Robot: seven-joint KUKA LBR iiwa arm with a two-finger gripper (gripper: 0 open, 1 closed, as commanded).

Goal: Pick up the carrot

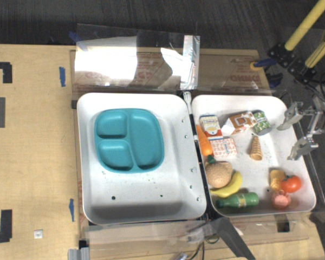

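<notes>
Two shallow white bins [190, 161] sit side by side, the small orange carrot [204, 144] unlifted at nine o'clock in the right one, and the metal two-finger gripper [302, 129] hangs open and empty at three o'clock.

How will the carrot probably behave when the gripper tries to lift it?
The carrot looks like a stiff toy, so it likely won't bend. Its tapered, rounded shape may roll or slip. It lies against the right bin's left wall, beside small cartons, leaving little finger room.
</notes>
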